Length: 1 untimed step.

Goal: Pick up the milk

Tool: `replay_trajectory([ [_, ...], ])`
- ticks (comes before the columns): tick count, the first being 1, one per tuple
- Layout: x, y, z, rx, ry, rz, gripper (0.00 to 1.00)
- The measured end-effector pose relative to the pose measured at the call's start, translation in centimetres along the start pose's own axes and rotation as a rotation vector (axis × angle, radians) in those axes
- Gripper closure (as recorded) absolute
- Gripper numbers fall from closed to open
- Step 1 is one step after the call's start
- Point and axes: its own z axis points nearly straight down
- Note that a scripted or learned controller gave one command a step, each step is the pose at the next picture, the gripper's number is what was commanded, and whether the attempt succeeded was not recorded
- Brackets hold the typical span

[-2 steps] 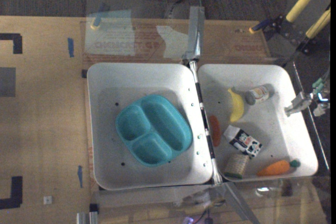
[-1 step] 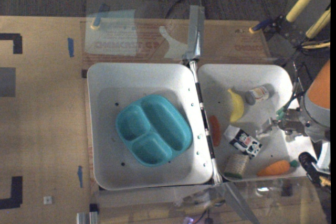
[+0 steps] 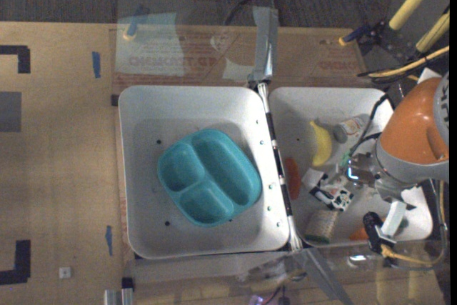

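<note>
Item, milk carton (image 3: 333, 194): I see it lying tilted in the right bin (image 3: 300, 111), at five o'clock from the banana (image 3: 321, 143), beside my hand (image 3: 355, 175), whose opening I cannot tell; probably light, crushable, best gripped across flat sides.

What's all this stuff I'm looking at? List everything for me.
Bins: two, white, side by side on the bench.
Tray: one, teal, three compartments, in the left bin.
Banana: one, yellow, right bin, upper part.
Carrot: one, orange, right bin, along its left wall.
Milk: one, white with dark print, right bin, middle, lying by the arm.
Can: one, tan, right bin, near edge.
Bottle: one, pale, beside the banana.
Arm: one, grey with orange band, over the right bin.
</note>
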Motion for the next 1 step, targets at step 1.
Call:
replay_trajectory([
  [1,1.15,1.72,-5.69,0.024,0.000,0.102,0.00],
])
